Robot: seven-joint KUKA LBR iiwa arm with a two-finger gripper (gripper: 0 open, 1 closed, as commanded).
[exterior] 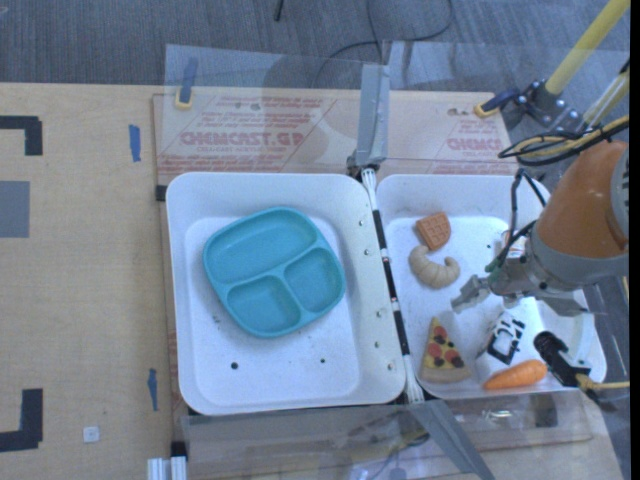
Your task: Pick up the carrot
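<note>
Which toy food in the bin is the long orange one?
The carrot, lying along the near edge of the right bin. The waffle, croissant and pizza slice are shorter, tan or yellowish pieces.

The orange carrot [516, 374] lies flat near the right bin's front edge.
</note>
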